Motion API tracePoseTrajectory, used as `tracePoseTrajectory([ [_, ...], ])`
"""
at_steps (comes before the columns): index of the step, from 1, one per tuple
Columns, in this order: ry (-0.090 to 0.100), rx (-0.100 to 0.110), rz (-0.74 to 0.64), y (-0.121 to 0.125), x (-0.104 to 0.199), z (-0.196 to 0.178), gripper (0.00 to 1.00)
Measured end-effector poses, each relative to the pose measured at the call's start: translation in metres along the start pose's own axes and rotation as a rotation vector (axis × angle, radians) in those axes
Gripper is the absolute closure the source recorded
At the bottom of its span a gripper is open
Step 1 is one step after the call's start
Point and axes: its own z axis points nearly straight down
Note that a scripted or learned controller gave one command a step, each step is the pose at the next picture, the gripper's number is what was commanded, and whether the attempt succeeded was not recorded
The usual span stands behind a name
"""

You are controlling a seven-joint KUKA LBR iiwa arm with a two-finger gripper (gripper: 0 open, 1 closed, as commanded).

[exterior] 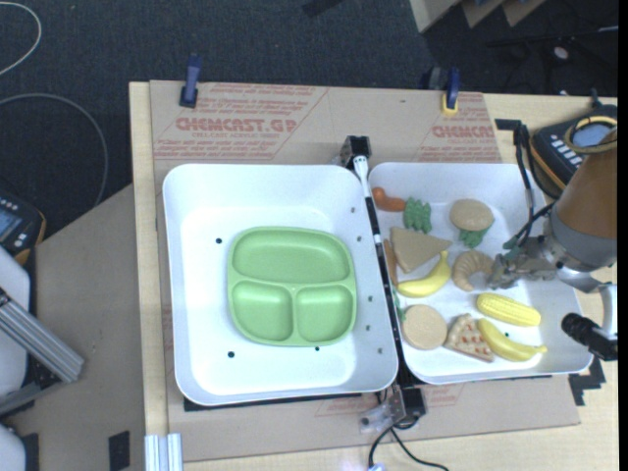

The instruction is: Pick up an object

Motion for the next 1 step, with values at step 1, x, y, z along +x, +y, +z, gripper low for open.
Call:
tracePoseTrajectory([
  [1,0.002,-0.003,-0.003,-0.0394,0.0322,-0.0964,1.00],
])
